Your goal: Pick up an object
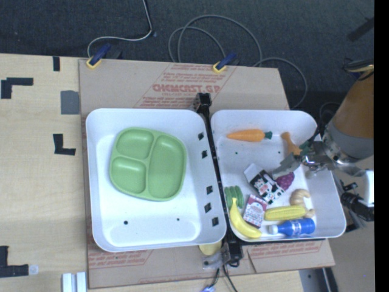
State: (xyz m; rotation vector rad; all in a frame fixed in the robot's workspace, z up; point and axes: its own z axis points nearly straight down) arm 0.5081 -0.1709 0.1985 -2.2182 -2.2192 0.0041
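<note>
As the tool (284, 163) hangs over crowded toys, jaw state unclear, it may nudge the purple piece (285, 179) aside.

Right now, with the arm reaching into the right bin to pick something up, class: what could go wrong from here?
1. The gripper sits by the purple object and the black-and-white packet, so it may catch or nudge the wrong one.
2. The banana, corn cob, blue bottle and pink carton lie packed together, so a grasp there could well slip or drag neighbours.
</note>
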